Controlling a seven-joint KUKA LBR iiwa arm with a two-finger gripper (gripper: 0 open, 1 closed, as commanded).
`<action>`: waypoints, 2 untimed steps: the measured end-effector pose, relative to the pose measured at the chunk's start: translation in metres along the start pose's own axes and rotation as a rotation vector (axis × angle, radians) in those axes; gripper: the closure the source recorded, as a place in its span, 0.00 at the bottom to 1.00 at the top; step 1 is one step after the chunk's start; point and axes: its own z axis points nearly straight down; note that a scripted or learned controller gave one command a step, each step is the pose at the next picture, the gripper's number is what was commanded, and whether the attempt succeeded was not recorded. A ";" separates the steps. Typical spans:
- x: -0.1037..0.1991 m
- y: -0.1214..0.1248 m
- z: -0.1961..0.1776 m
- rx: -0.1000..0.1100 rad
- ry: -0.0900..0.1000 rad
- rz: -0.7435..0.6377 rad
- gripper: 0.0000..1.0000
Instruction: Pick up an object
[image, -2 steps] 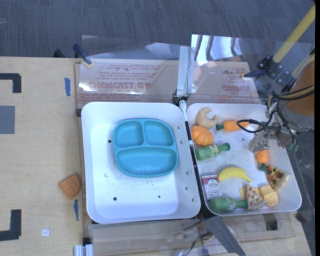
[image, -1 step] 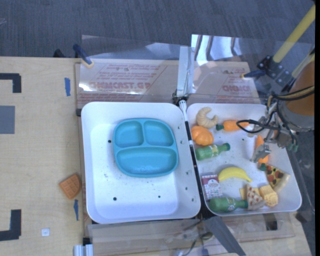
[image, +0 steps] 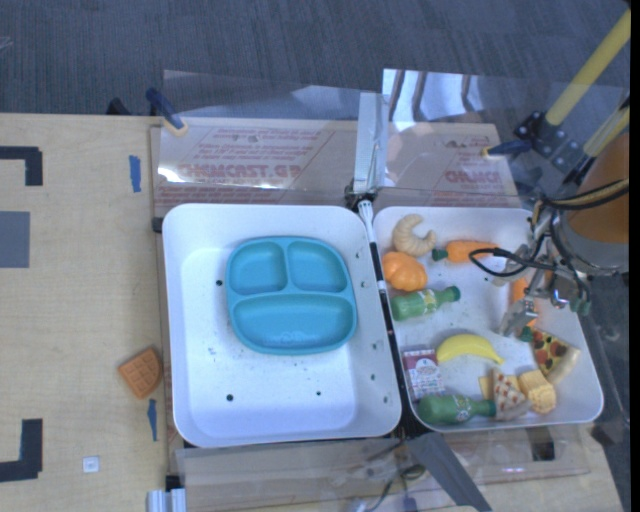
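The right bin (image: 590, 400) holds several toy foods. Among them are a croissant (image: 412, 234), a carrot (image: 465, 250), an orange fruit (image: 404, 270), a green bottle (image: 425, 302), a banana (image: 470, 348) and a pizza slice (image: 553, 353). My gripper (image: 524, 314) hangs low over the bin's right side, just above and left of the pizza slice. A small orange item (image: 517, 290) sits beside it, partly hidden by the wrist and cables. Nothing shows as held.
A blue divided plate (image: 291, 295) lies in the left bin (image: 200, 400). A second green bottle (image: 455, 407), a red-and-white packet (image: 423, 375), another pizza piece (image: 505, 390) and a corn piece (image: 540, 393) crowd the right bin's front. A waffle (image: 141, 372) lies on the bench to the left.
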 end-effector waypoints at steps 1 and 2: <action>-0.005 0.001 -0.015 0.002 -0.016 -0.003 1.00; -0.004 0.001 -0.014 0.002 -0.014 -0.003 0.00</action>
